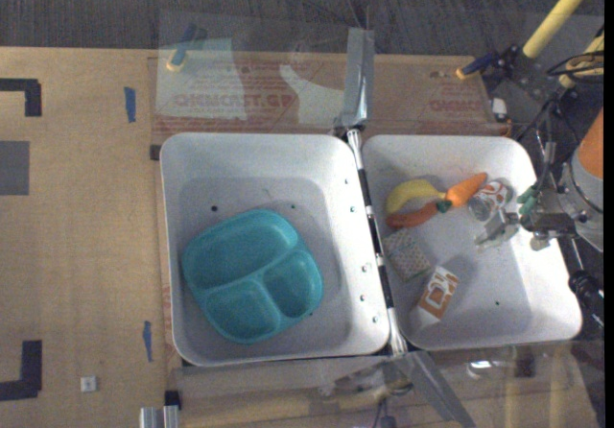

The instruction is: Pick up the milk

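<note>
A flat brown surface [86, 253] carries two shallow white bins set side by side, seen from above at a slant.

The left bin [192, 162] holds a teal divided plate [251, 274] lying flat near its middle, well apart from everything the task needs.

The right bin [547, 321] holds the small things. The grey arm [576, 210] reaches in over its right rim, and its pincer [499, 229] hangs low over the middle right of the bin floor. Whether the pincer's tips are apart or together cannot be told; they are blurred and small.

The milk [438, 293], a small carton with orange and white print, lies tipped on its side toward the near left of this bin, apart from the pincer and not held. It probably lies flat because it was dropped in loose with the rest.

Just far and left of it rests a speckled grey packet [408, 251]. Farther back lie a yellow banana [413, 194] and an orange carrot [449, 200], touching each other. A small red and white can [487, 198] sits just beside the pincer, on its far side.

Judging by the layout, the can is the nearest clutter to the pincer, while the packet crowds the carton's far edge; the carton's near and right sides look open for an approach.
</note>
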Motion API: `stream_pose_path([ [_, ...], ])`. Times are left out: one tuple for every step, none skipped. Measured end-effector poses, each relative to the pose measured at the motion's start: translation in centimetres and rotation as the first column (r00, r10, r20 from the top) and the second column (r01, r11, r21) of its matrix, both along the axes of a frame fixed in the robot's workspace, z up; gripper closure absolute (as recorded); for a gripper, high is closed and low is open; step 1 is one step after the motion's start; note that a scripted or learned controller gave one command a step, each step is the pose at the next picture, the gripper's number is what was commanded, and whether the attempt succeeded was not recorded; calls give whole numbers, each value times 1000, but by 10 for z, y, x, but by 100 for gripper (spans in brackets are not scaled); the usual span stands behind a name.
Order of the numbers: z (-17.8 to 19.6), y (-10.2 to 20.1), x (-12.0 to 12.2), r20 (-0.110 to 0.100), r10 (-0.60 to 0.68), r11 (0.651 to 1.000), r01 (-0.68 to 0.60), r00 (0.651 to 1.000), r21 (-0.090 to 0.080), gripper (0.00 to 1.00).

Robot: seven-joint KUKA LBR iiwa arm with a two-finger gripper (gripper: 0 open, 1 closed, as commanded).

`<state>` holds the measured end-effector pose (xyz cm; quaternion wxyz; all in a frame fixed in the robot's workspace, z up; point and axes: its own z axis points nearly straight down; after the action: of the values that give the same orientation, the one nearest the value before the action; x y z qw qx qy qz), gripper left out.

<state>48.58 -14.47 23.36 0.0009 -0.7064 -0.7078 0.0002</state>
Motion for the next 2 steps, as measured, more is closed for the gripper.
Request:
stream_pose_path([
  [-140, 30, -1, 3, -91, 996, 91, 996, -1, 0],
  [-18, -31, -6, 5, -22, 1000, 22, 1000, -2, 0],
])
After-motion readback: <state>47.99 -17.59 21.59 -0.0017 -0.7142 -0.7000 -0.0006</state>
